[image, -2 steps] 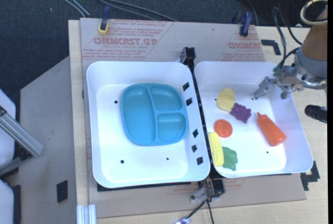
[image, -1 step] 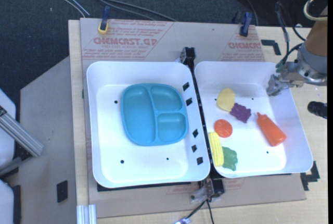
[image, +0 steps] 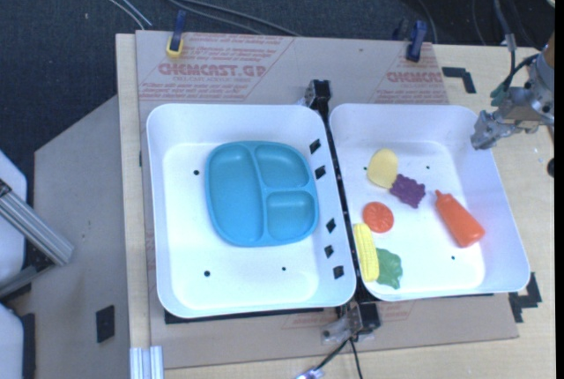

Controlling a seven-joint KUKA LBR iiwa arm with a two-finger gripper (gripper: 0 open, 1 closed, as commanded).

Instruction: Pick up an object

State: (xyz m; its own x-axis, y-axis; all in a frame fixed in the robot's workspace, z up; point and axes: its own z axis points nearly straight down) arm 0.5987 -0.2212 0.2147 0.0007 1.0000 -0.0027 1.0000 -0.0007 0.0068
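The right bin holds several toy foods: a yellow lemon, purple grapes, an orange-red round slice, an orange bottle-shaped carrot, a yellow corn cob and a green leafy piece. My gripper hangs over the right bin's far right rim, well apart from all of them. Nothing shows between its fingers.
A blue divided plate lies in the left bin. A black divider strip runs between the bins. Two clamps hold the board at the back. Cables lie on the dark floor behind.
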